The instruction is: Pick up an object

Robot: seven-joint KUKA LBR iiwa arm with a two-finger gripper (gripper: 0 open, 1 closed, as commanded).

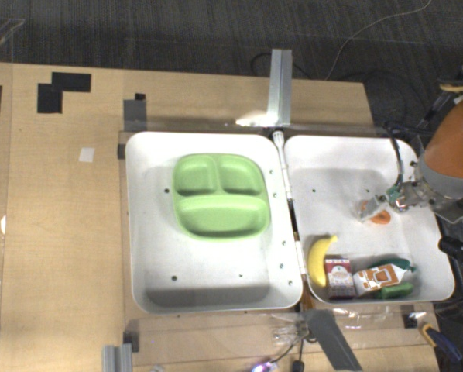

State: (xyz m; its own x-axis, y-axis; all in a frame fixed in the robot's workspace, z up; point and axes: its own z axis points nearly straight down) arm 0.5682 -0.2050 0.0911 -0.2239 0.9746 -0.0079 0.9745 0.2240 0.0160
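No text, number or brand can be read. The small dark red carton [338, 276] and the white and orange carton [377, 277] in the right white bin [324, 161] carry print, but too small to read.

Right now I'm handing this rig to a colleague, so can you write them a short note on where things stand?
Gripper: low in the right bin, near its right wall; whether it is open or shut cannot be told from here.
Things: a small orange piece lies just beside the gripper. A banana, a small red carton, a juice box and a green item sit along the right bin's near edge. A green divided plate lies in the left bin.
Done: nothing visibly lifted yet.
Left: grasp one object and raise it clear of the bin.
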